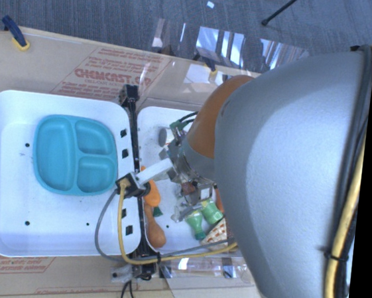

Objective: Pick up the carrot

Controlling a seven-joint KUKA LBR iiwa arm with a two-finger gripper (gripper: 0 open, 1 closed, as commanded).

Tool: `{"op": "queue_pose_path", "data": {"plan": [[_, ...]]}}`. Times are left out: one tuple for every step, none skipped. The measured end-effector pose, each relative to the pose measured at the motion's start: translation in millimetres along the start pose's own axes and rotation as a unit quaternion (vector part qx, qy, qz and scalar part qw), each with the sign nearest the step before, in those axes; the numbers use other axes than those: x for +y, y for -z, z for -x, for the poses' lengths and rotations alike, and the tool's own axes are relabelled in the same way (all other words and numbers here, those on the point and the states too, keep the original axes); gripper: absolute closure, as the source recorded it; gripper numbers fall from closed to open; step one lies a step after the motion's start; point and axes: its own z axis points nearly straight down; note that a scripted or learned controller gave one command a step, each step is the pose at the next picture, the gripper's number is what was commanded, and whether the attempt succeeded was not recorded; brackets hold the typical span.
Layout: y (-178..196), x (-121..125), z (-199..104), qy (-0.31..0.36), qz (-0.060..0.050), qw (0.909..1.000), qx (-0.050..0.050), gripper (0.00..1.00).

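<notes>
My big grey arm [296,177] hangs over most of the right bin [150,122], while the left bin [2,177] just has a teal divided plate [75,154] sitting in it. My gripper [184,195] is down in the right bin near some green pieces [203,218]; honestly can't tell how my jaws are set. The carrot [152,194] lies just left of it by the divider.

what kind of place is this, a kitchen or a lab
Probably a robotics lab, not a kitchen: a large grey robot arm reaches over two shallow white plastic bins on a cardboard-covered bench, holding a turquoise divided plate and small toy foods.
</notes>
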Motion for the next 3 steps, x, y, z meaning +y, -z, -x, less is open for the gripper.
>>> {"op": "queue_pose_path", "data": {"plan": [[-1, -25, 18, -0.006, -0.002, 1.0000, -0.002, 0.00], [-1, 8, 30, 0.042, -0.004, 0.9991, -0.002, 0.00], [1, 64, -24, 0.017, -0.002, 0.9999, 0.001, 0.00]]}}
